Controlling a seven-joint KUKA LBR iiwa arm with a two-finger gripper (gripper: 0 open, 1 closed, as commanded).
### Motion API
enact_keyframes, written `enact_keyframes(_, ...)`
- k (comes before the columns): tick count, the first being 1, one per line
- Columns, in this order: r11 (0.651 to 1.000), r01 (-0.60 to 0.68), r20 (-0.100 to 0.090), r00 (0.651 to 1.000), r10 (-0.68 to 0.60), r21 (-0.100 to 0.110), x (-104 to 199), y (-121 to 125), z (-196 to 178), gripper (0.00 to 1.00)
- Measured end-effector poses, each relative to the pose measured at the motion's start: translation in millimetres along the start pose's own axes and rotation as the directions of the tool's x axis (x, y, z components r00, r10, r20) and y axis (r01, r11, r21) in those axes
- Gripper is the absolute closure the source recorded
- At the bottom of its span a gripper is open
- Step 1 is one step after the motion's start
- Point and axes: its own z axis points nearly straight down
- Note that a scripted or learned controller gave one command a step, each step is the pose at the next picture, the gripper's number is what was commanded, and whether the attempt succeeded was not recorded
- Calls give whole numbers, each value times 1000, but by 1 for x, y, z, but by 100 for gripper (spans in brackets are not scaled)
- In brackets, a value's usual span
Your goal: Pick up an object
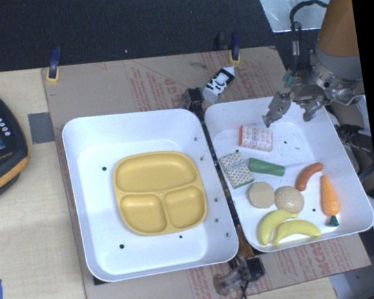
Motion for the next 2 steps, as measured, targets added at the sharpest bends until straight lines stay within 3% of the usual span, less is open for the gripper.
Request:
enact_keyframes(1, 1000, 0, 2, 1000, 0, 1, -42, -53, 51, 0)
enact_keyframes(2, 1000, 0, 0, 1000, 0, 3, -68, -65, 139, 0)
